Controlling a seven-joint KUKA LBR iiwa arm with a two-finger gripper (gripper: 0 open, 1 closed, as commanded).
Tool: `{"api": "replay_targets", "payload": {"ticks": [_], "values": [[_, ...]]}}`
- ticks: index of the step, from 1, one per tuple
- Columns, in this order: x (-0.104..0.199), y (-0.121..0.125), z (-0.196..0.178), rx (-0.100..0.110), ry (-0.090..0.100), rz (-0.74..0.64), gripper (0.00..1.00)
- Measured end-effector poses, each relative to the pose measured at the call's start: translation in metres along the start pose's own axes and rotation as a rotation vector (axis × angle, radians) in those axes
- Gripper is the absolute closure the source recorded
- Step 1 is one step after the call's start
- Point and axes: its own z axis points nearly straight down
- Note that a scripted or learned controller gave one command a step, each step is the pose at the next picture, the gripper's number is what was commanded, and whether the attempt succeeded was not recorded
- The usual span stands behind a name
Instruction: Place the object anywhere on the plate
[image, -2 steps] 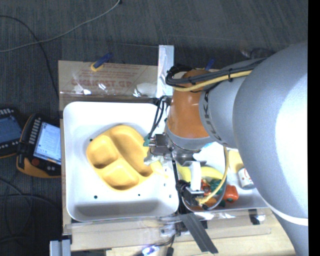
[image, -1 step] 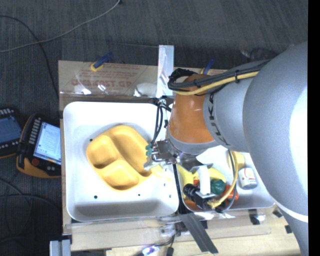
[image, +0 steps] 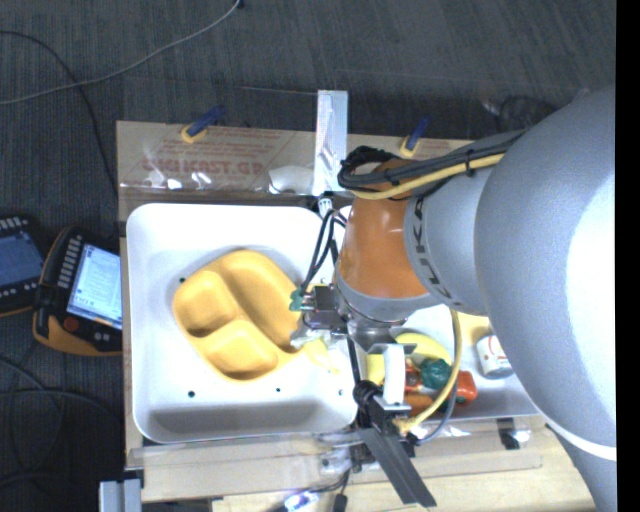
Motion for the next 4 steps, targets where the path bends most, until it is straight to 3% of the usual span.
{"api": "replay_targets", "payload": {"ticks": [1,2,3,4], "values": [[0.041,0.063,-0.051,-0.003,-0.003,-0.095,1.00],[0.009,0.005,-0.134,-0.004,-0.003,0.016,1.00],[0.009,0.005,-0.134,-0.004,-0.003,0.016,0.00],[0.009,0.005,-0.134,-0.004,-0.003,0.016,0.00]]}}
